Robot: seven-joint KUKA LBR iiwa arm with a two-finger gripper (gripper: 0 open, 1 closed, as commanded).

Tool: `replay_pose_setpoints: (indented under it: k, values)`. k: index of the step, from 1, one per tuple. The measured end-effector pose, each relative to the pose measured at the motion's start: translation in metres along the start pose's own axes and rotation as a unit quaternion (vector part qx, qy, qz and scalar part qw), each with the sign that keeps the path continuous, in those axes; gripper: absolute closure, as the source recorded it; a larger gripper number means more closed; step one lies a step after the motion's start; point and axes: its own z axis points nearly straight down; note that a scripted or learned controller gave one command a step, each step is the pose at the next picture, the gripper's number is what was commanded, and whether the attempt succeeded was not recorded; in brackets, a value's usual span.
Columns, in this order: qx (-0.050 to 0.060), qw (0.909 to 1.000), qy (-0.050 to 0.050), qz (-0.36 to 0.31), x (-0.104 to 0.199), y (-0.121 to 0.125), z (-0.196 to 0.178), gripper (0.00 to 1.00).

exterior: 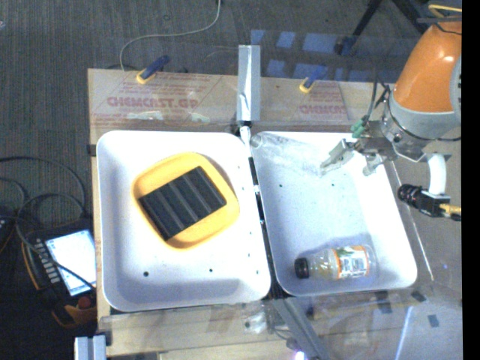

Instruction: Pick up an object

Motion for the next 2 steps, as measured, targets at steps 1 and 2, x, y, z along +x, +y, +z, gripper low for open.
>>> replay_pose_setpoints:
  k: [1,2]
  values:
    - [0.000,0.9993,-0.001,-0.038,-0.036,-0.068,0.013,0.00]
    - [-0.001,0.9995,-0.001,0.031,-0.035,-0.086,-0.047,0.00]
